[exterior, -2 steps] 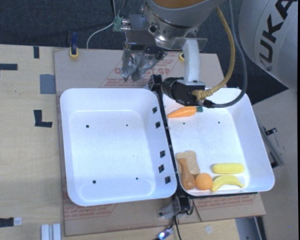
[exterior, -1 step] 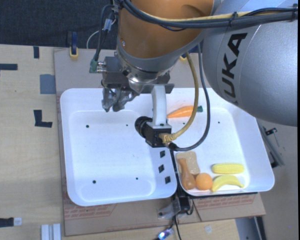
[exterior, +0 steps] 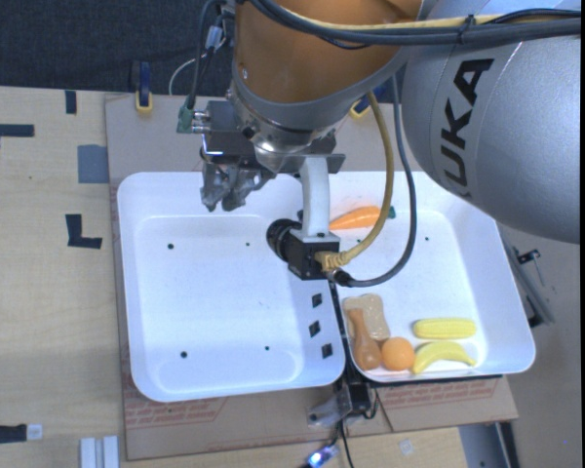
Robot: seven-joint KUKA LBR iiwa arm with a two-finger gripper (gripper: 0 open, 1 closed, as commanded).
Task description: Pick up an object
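Note:
My gripper [exterior: 224, 191] hangs over the far edge of the left white bin [exterior: 141, 291], close to its back wall, and I see no object in it. The toy foods lie in the right white bin [exterior: 505, 291]. An orange carrot [exterior: 356, 217] rests near that bin's back, partly hidden by the arm's white bracket. At the front of the bin are a beige bread piece [exterior: 370, 315], a brown sausage [exterior: 361, 344], an orange ball [exterior: 398, 355], a yellow corn cob [exterior: 445, 329] and a yellow banana [exterior: 445, 357].
The big grey and orange arm covers the upper right of the view and part of the right bin. A yellow cable [exterior: 375, 237] loops down over the divide between the bins. The bins sit on cardboard on a wooden bench [exterior: 39, 291].

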